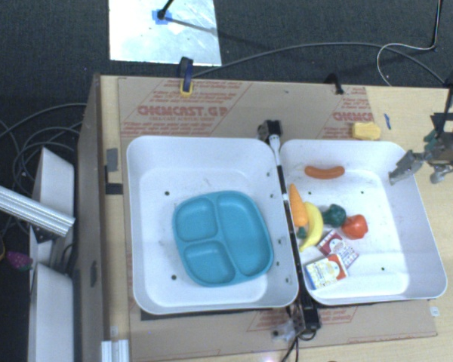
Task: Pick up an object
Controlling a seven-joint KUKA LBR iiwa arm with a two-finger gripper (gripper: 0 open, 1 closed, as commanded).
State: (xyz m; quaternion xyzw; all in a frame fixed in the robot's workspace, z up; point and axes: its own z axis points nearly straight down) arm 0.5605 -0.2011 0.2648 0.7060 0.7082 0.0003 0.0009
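The right bin (408,277) holds a sausage (325,172) near its back wall. A carrot (297,204) and a banana (312,225) lie along its left wall. Beside them sit a green broccoli-like piece (334,215) and a red tomato-like piece (355,225). Two small cartons (337,249) (325,271) lie toward the front. My gripper (420,176) hangs over the bin's back right rim, well apart from all these items. Its fingers are spread with nothing between them.
The left bin (155,202) holds a blue divided plate (223,237). A yellow block (366,131) lies on the cardboard behind the right bin. A clamp (272,132) stands where the bins meet at the back. Cables run across the floor beyond.
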